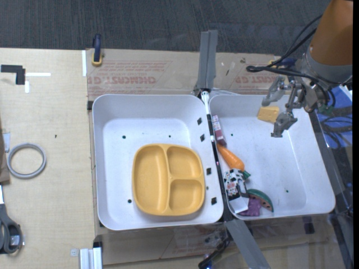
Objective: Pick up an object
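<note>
My gripper (271, 117) hangs over the back of the right bin (314, 178), its two fingers spread open. A yellow wedge-shaped block (268, 114) shows in the gap between the fingertips; I cannot tell whether either finger touches it. Along the right bin's left wall lie a dark red tube (216, 129), an orange carrot (231, 157), a black-and-white toy (234, 181), a watermelon slice (261, 198) and a purple piece (252, 207). The arm's orange band (335, 32) is at the top right.
The left bin (112, 150) holds a yellow divided plate (168, 179). A grey tape roll (25, 160) and scissors (8, 235) lie on the bench at the far left. Cables (331, 102) trail beside the gripper. A grey divider bar (207, 60) runs between the bins.
</note>
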